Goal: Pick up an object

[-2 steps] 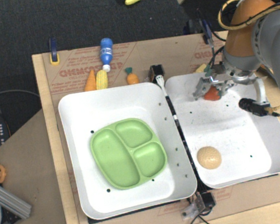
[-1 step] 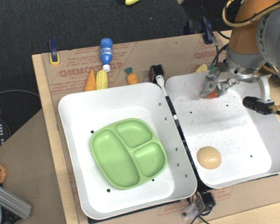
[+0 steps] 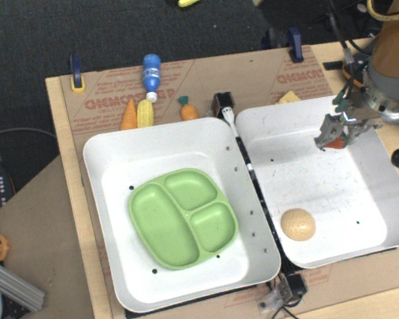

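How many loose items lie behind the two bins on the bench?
5, maybe more hidden: a blue-capped bottle, an orange carrot-like piece, a yellow corn cob and a small carrot behind the left bin; a pale yellow piece behind the right bin.

Two bins sit side by side on a board [image 3: 80, 211]: the left bin [image 3: 102, 163] holds a divided tray [image 3: 182, 216], and the right bin [image 3: 390, 222] holds a bun [image 3: 297, 223] near its front left corner. The gripper [image 3: 333, 134] hangs over the right bin's back right part, with a small object [image 3: 338, 143] just under it. Behind the left bin, on the board, lie a bottle [image 3: 151, 75], a corn cob [image 3: 145, 112] and two carrots [image 3: 128, 116] [image 3: 188, 109].
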You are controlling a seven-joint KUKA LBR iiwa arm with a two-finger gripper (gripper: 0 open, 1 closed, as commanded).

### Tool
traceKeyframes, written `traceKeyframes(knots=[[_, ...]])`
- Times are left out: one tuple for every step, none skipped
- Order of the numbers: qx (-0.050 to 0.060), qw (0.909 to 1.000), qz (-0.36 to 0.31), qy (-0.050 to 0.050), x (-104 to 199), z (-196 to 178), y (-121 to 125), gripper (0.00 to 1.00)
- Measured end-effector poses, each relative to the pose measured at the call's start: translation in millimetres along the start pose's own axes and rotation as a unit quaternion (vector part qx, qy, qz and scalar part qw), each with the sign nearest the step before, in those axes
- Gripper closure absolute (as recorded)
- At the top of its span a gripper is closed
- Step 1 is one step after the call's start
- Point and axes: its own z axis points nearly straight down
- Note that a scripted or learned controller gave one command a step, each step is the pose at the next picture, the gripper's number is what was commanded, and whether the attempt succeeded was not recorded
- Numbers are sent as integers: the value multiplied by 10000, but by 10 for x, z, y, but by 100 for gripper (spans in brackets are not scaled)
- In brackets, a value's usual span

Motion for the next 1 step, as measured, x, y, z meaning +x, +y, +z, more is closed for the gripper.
traceKeyframes(knots=[[17,10000,-37,4,593,-67,170,100]])
